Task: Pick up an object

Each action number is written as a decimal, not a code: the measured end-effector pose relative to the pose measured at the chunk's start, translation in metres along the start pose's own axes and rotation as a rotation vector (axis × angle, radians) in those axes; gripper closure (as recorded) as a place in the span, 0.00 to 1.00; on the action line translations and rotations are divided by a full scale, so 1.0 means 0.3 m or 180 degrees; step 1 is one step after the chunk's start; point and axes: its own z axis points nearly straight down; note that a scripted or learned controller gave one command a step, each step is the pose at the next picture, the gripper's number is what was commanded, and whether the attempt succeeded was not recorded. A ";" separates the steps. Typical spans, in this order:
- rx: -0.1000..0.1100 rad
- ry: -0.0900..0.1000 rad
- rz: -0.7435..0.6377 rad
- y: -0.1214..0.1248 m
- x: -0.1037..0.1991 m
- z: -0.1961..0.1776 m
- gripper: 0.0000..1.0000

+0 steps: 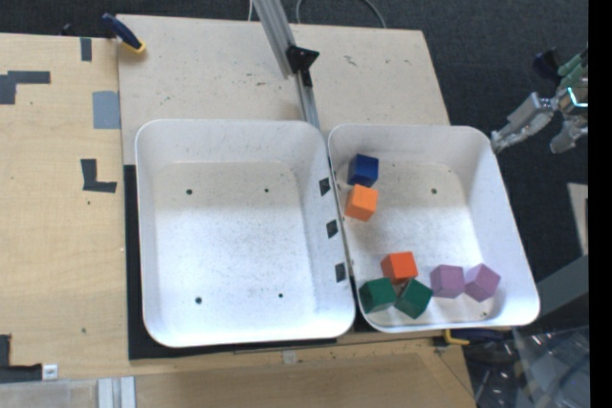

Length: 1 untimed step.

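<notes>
**Waiting at the Rim: Arm Had Yet to Reach In**

Hovering off the right edge of the right bin, the gripper carried nothing; whether its jaws stood open or closed could not be told. Seven cubes lay in that bin: blue touching orange near the divider, the rest bunched at the front wall. The approach seemingly remained undone; the next move called for choosing a cube, likely from the less crowded pair.

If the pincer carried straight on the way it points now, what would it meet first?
The pincer points left and slightly down in the camera view, toward the right bin. It would probably meet that bin's upper right rim first, then open floor short of the blue cube. Its height above the rim is unclear.
</notes>
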 end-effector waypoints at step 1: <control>0.0000 0.0000 0.0002 0.000 0.000 0.000 0.00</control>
